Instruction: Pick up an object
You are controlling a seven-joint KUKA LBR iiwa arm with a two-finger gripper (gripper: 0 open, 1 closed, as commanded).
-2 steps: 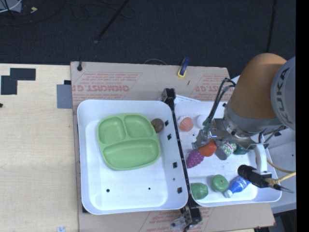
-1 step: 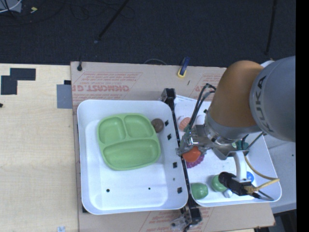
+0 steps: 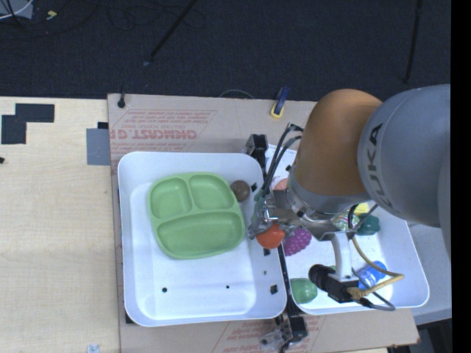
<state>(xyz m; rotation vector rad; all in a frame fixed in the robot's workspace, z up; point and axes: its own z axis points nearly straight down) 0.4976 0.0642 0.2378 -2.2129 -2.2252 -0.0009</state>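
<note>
My gripper (image 3: 265, 225) hangs over the divider between the two bins, at the left edge of the right bin (image 3: 412, 252). An orange-red round object (image 3: 271, 237) sits right at its tip, partly covered by it. A purple bunch of grapes (image 3: 297, 241) lies just to the right of that. A small brown ball (image 3: 240, 190) rests in the left bin (image 3: 191, 300) beside a green divided plate (image 3: 197, 215). The arm's grey and orange body hides much of the right bin.
The right bin also holds a green round item (image 3: 302, 290), a blue item (image 3: 372, 276), a teal piece (image 3: 369, 225), a yellow piece (image 3: 360, 211) and a pink piece (image 3: 280, 184). A black cable loops near the front right.
</note>
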